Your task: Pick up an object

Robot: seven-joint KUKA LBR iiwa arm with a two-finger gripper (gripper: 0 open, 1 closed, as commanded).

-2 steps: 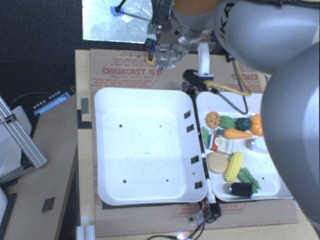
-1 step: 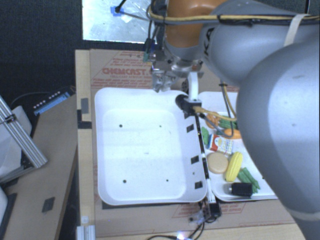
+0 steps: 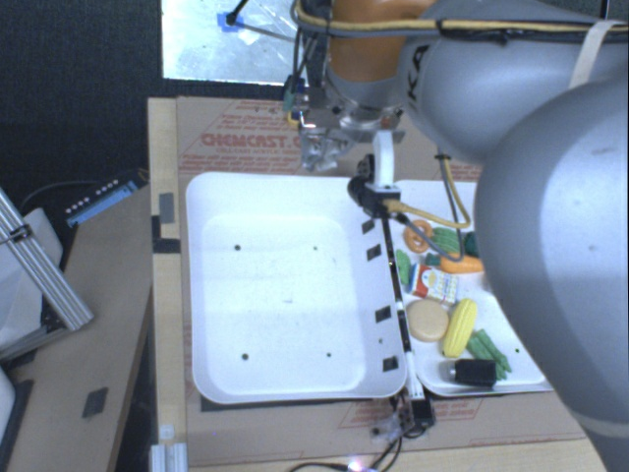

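My tool hung over left bin's far rim; opening, could not tell. Yellow corn lay rightward, nearer camera, in right bin, long axis near-far.

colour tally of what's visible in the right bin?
Orange: 2, looped piece and carrot-like piece
Green: 2, striped piece and leafy piece
Yellow: 1, cob
Tan: 1, round disc
Black: 1, block
Red and white: 1, packet
Total: 8 visible; the arm covers part of the right bin.
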